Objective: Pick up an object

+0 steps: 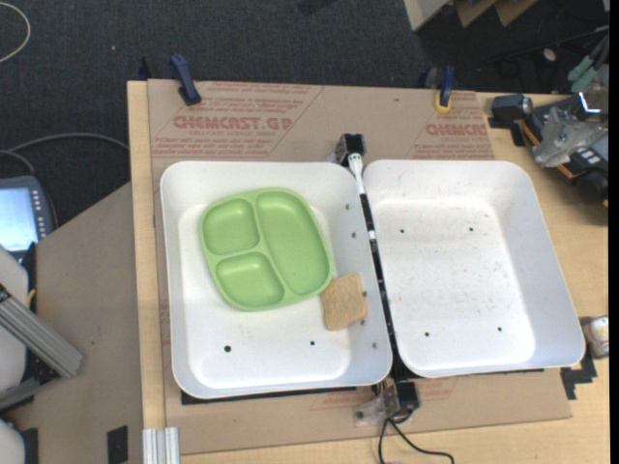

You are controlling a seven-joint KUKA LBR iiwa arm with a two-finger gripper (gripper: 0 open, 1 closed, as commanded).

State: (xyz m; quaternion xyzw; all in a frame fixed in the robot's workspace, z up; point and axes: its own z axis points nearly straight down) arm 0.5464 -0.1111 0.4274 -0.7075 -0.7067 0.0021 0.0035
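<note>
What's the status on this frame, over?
Green three-compartment plastic plate in left white bin. Tan square sponge-like piece touching its lower right edge. Nothing on top of either.

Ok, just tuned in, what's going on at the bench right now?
Nothing is being handled at this moment. The left bin holds a green divided plate and a tan sponge-like piece that touches the plate's lower right edge. The right bin sits beside it. No pick has been made yet.

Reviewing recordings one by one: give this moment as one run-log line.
left bin: green divided plate, tan sponge-like piece touching plate's lower right edge | right bin: dark specks | pick: not yet done
</note>
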